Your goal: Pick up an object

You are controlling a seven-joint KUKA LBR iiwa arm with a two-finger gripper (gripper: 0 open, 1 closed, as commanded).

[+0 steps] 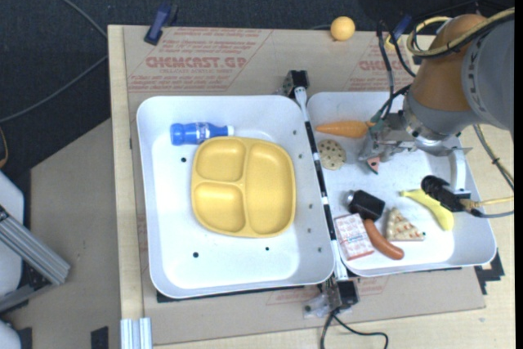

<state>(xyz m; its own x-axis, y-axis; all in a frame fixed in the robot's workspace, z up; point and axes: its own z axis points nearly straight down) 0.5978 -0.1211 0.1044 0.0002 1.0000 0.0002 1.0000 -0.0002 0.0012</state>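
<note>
My gripper (373, 157) hangs over the back left part of the right bin (474, 245), just right of an orange carrot (341, 128). A round speckled cookie (330, 150) lies to its left. Nearer the front of that bin lie a small black object (364, 203), a red sausage (382, 239), a pizza slice (404, 225), a yellow banana (433, 207) and a red and white card (351, 234). Nothing is seen held in the gripper.
The left bin (163, 257) holds a yellow divided plate (243, 185) and a blue bottle (194, 131) behind it. An orange ball (342, 29) rests on the bench behind the right bin. The grey arm (466, 78) comes in from the right.
</note>
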